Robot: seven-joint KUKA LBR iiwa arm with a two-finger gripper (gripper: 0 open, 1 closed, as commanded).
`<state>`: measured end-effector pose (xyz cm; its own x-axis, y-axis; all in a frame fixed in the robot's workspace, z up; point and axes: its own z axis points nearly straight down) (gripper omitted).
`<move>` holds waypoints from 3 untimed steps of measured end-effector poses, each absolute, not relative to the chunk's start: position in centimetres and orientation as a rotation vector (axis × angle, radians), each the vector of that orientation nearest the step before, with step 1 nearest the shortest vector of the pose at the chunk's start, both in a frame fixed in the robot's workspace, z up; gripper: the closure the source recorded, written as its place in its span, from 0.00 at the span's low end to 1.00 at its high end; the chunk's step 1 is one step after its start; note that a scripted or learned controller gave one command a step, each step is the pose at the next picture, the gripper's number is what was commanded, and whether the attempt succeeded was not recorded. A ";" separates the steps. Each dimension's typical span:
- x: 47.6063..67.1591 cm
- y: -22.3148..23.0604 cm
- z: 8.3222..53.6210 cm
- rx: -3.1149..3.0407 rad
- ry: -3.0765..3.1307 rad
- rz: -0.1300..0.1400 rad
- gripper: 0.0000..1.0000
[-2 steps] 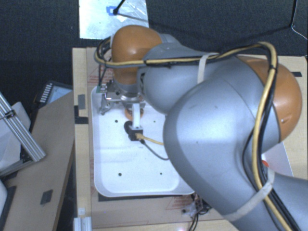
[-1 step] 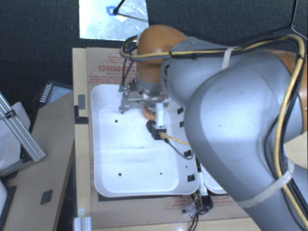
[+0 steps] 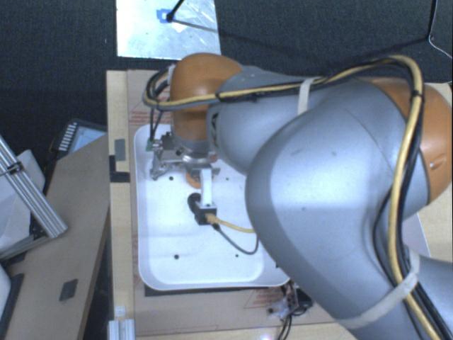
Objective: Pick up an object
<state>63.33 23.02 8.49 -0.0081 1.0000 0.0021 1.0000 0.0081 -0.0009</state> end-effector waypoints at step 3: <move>65.1 21.7 8.3 -2.211 -2.229 0.000 0.00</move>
